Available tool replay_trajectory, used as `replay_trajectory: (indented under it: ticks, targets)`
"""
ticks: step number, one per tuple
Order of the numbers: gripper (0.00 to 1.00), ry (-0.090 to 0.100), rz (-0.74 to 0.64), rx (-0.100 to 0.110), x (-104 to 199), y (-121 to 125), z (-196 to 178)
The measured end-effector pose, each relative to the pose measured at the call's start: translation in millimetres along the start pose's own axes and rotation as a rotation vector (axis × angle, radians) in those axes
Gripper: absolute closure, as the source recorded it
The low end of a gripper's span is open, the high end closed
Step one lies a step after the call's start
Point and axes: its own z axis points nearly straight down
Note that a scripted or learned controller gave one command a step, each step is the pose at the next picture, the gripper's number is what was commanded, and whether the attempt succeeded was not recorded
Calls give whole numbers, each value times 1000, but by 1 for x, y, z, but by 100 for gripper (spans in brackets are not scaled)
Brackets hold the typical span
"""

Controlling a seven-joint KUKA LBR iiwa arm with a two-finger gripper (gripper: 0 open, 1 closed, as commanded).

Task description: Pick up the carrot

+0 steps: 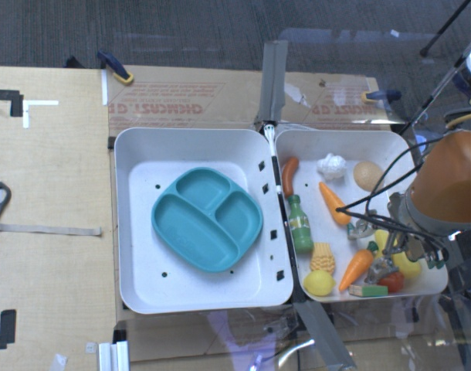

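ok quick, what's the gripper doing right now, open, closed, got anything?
Gripper: low in the right bin near a carrot; open or closed cannot be told, and nothing is visibly held.

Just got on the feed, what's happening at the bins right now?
The arm is reaching into the right bin from the right, with its gripper low among the toy food. Two carrots lie there: one right beside the gripper, another farther back. Neither looks lifted yet. The left bin holds a blue divided plate.
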Motion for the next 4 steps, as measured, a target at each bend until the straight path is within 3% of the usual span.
replay_trajectory:
  ticks: [1, 2, 3, 4]
  targets:
    - [0, 14, 127, -5, -14, 68, 3]
    - [100, 8, 125, -3, -17, 67, -7]
    - [0, 8, 125, -3, -17, 67, -7]
    - [100, 1, 122, -1, -20, 67, -17]
